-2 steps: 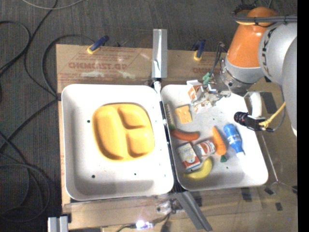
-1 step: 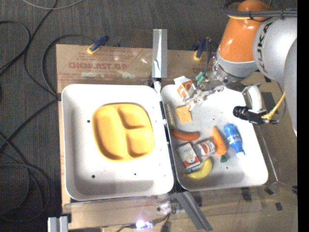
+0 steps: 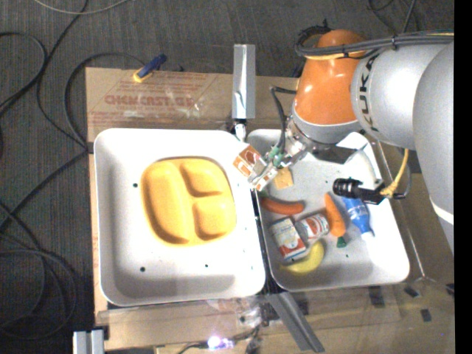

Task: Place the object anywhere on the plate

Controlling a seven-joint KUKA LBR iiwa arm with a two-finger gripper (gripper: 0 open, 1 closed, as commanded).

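Arm over the seam between my two bins, gripper [image 3: 267,167] low at the right bin's top-left corner.

I see the yellow three-compartment plastic plate [image 3: 189,200] sitting in the left white bin [image 3: 118,271], nothing on it. Right white bin [image 3: 383,264] has a red-orange sausage [image 3: 282,206], a yellow banana [image 3: 308,259], a small red-labelled can [image 3: 313,226], a white-and-red carton [image 3: 287,239], an orange carrot [image 3: 335,216] and a blue-labelled bottle [image 3: 358,216]. Small orange-and-white item [image 3: 247,159] touching the gripper; can't confirm a grasp.

Bench [image 3: 110,102] sitting under two white bins: left bin [image 3: 118,271], right bin [image 3: 383,260], lying side by side, touching. Blue-yellow tool [image 3: 150,67] resting at far-left corner.
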